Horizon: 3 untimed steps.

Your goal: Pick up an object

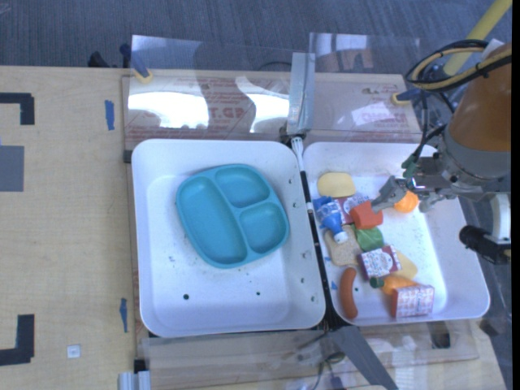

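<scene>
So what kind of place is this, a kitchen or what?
Probably a robot test lab, not a kitchen. A grey and orange robot arm reaches over two white bins on a bench, and the toy food and blue divided plate look like practice objects.

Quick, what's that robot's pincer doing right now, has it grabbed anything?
Pincer: over the right white bin, beside a small orange piece; open or shut cannot be told.

The arm (487, 128) runs off the right edge, so its upper part is cut away. Its wrist covers the far right corner of the right bin (463, 299). At the gripper (398, 192), blur leaves the fingers unreadable. Just beside it an orange thing (406, 203) is half hidden. Near it, the food pile overlaps; labels are too small to read.
</scene>
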Tool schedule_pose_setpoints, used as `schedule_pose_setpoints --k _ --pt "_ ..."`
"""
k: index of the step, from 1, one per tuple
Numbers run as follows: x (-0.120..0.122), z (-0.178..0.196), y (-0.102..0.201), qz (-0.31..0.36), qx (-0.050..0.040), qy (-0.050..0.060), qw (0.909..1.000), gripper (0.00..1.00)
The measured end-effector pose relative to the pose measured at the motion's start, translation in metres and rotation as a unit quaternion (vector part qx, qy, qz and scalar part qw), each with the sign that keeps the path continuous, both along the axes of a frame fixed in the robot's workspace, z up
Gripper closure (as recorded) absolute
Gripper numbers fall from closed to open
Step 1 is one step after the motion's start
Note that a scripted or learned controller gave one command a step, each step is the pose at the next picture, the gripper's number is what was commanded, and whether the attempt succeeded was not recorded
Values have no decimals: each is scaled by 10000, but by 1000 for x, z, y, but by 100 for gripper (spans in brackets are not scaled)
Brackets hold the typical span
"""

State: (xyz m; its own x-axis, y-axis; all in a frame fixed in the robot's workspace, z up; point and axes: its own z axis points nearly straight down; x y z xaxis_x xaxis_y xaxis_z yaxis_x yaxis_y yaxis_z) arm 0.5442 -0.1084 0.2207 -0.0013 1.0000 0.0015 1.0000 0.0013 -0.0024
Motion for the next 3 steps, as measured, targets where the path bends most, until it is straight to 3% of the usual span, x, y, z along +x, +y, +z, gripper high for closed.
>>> schedule_pose_setpoints --k 1,2,3 --pt "53 -119 3 60 -30 -90 9999 0" --pt "55 -107 2 45 -34 -121 9999 100" --pt "56 -21 80 -680 3 -43 9977 100"
